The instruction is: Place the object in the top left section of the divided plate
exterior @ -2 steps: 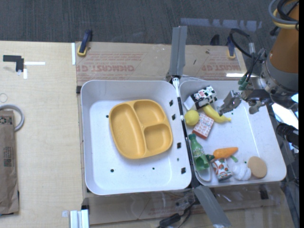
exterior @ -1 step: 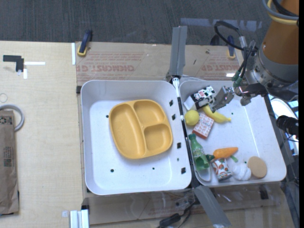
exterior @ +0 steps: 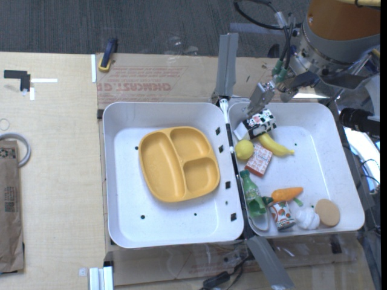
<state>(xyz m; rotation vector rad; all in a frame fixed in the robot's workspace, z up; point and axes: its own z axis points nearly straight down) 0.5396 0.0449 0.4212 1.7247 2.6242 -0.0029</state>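
Note:
A yellow divided plate (exterior: 179, 162) lies in the left bin (exterior: 121, 180), with one long section on its left and two smaller ones on its right; nothing lies in any of them. My gripper (exterior: 257, 107) reaches down into the far left corner of the right bin (exterior: 338, 162). It is right above and touching or nearly touching a black-and-white cow-patterned carton (exterior: 262, 123). Whether the carton is gripped I cannot tell.
The right bin also holds a lemon (exterior: 243, 149), a banana (exterior: 276, 145), a red-and-white box (exterior: 260, 160), a green bottle (exterior: 250, 190), a carrot (exterior: 287, 193), a small can (exterior: 282, 215), a white lump (exterior: 308, 218) and a tan round piece (exterior: 328, 212). The bins' shared wall (exterior: 231, 162) separates them.

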